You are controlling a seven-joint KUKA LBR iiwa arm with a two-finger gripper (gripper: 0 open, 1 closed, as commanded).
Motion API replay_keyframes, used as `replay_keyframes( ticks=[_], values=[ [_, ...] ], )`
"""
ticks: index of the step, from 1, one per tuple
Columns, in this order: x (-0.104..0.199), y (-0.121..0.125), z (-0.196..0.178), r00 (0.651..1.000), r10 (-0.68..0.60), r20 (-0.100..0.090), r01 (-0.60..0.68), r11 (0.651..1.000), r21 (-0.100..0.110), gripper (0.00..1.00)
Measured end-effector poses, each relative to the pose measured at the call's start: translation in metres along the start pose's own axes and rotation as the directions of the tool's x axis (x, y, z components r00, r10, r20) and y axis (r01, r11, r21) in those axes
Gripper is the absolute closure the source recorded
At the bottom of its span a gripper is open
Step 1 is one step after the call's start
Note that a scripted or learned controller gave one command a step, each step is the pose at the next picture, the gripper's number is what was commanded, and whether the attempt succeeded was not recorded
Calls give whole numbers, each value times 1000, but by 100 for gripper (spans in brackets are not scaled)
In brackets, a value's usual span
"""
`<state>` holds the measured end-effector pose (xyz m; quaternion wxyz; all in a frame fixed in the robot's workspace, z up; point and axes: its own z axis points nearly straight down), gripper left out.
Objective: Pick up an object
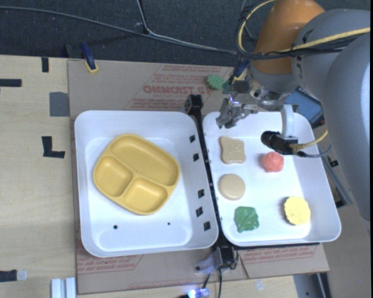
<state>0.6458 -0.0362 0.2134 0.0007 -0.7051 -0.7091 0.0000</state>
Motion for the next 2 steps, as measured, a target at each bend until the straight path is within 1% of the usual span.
replay_keyframes(
  ticks=[1, 2],
  values=[
    [51, 6, -11, 1000, -1, 0, 1, 1000, -1, 100],
    [104, 4, -21, 1000, -1, 0, 1, 1000, -1, 100]
  ],
)
